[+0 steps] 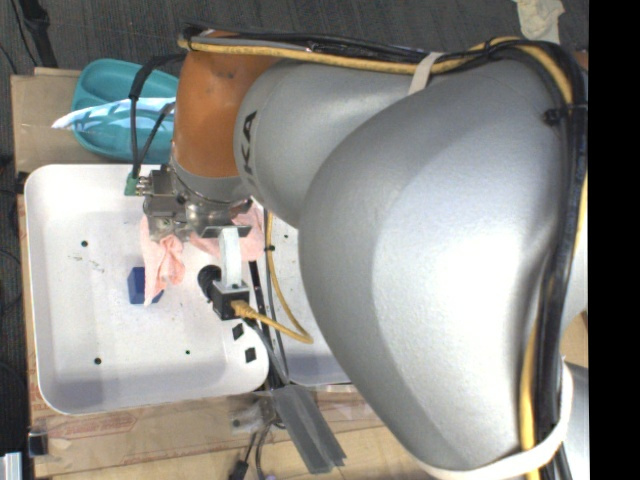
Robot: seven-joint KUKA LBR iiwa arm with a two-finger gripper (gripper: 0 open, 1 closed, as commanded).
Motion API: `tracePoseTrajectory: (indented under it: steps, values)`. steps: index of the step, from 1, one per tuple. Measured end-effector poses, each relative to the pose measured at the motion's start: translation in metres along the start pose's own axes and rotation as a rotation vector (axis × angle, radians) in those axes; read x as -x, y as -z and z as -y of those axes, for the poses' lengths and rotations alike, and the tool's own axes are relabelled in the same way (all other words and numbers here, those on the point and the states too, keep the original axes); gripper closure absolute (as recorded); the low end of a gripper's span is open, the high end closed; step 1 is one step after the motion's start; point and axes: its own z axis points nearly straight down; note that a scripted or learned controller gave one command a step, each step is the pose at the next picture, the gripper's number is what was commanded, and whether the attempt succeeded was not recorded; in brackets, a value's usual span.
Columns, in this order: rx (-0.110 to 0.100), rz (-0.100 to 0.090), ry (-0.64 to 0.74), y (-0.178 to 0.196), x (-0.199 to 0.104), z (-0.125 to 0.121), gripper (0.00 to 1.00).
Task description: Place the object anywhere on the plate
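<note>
Pink cloth (168, 261) lies crumpled in the left bin (60, 298) beside a blue block (137, 286), under the tool (172, 230), whose grip I cannot tell, so pinch a raised fold squarely before lifting.

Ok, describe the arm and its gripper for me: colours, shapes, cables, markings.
The bulky rounded grey arm carries an orange band above the wrist with dark lettering beside it. Black and yellow cables run along its top edge. The metal gripper assembly has a small green circuit board on its side.
</note>
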Motion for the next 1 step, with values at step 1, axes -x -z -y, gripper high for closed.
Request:
tracePoseTrajectory:
  steps: [1]
  values:
    - [0.001, 0.001, 0.026, -0.0313, 0.0424, 0.0169, 1.0]
